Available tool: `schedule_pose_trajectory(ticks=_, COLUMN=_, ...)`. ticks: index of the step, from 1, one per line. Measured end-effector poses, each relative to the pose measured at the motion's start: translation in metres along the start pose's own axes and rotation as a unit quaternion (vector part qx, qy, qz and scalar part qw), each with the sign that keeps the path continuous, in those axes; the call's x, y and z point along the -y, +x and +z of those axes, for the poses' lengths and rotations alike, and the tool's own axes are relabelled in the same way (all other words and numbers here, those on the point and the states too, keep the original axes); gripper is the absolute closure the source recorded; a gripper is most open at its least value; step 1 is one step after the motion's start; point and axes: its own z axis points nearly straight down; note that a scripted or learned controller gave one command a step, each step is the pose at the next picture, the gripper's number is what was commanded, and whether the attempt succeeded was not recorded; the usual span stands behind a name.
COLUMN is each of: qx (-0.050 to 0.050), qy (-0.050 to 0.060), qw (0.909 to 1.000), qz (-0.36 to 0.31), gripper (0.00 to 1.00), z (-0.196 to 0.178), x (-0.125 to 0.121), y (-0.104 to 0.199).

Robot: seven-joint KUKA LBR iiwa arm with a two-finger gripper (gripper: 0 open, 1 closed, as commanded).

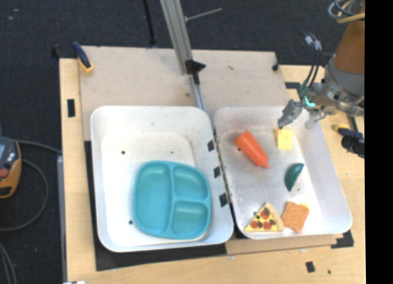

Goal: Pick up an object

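in the right white bin, the orange plastic carrot lies diagonally, tip toward lower right; the two-finger gripper hovers open, holding nothing. the left white bin contains a teal divided tray.

The arm enters from the right edge of the view, its orange band uppermost and the grey wrist below it, angled down and to the left. The gripper hangs at the lower left of the wrist with its two fingers spread apart: one finger reaches out to the left, the other sits nearer the wrist. Nothing is seen between the fingers, and a small teal light shows on the gripper body just above them.
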Motion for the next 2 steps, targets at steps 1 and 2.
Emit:
schedule_pose_trajectory(ticks=1, qx=0.000, qy=-0.001, qw=1.0000, qz=0.000, gripper=0.00, z=-0.001, x=0.000, y=0.000)
schedule_pose_trajectory(ticks=2, qx=0.000, qy=0.002, qw=1.0000, qz=0.000, gripper=0.00, z=0.059, x=0.001, y=0.007)
